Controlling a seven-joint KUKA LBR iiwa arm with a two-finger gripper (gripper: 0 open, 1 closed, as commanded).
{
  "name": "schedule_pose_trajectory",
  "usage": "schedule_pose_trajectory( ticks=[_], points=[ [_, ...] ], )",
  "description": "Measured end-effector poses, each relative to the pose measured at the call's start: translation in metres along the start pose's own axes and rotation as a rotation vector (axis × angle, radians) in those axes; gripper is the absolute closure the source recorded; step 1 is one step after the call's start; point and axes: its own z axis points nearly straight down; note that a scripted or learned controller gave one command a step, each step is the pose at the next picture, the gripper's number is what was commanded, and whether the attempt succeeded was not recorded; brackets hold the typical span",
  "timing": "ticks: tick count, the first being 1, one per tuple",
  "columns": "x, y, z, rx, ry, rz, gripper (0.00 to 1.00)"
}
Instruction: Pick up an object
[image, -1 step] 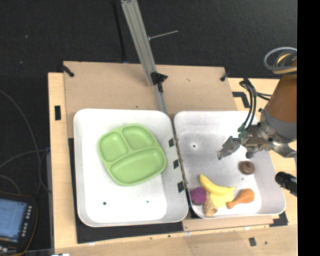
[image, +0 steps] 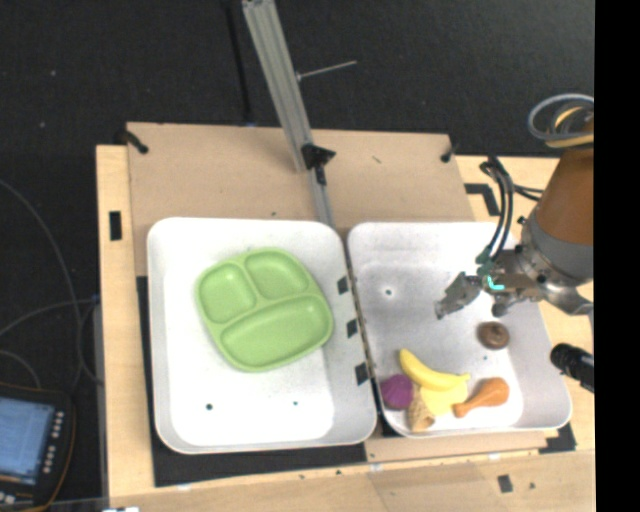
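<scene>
Approach step: the jaws (image: 470, 297) hung spread and empty over the right bin (image: 420, 250), toys lay clustered at its near edge, nearest the brown disc (image: 492, 335); next move needed descent onto one.

Two smooth white plastic bins (image: 250, 425) sit on a matt, tan, wood-like counter (image: 230, 170); a matt green plastic divided plate (image: 265, 310), a glossy yellow plastic banana (image: 432, 374), and a ribbed bare-metal pole (image: 280, 75)

Robotics lab: bench (image: 250, 180), bins (image: 170, 300).
</scene>
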Motion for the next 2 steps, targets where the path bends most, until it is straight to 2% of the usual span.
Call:
schedule_pose_trajectory(
  ticks=[1, 2],
  points=[
    [-0.002, 0.002, 0.063, 0.008, 0.0, 0.001, 0.0],
    [0.002, -0.008, 0.116, 0.008, 0.0, 0.001, 0.0]
  ],
)
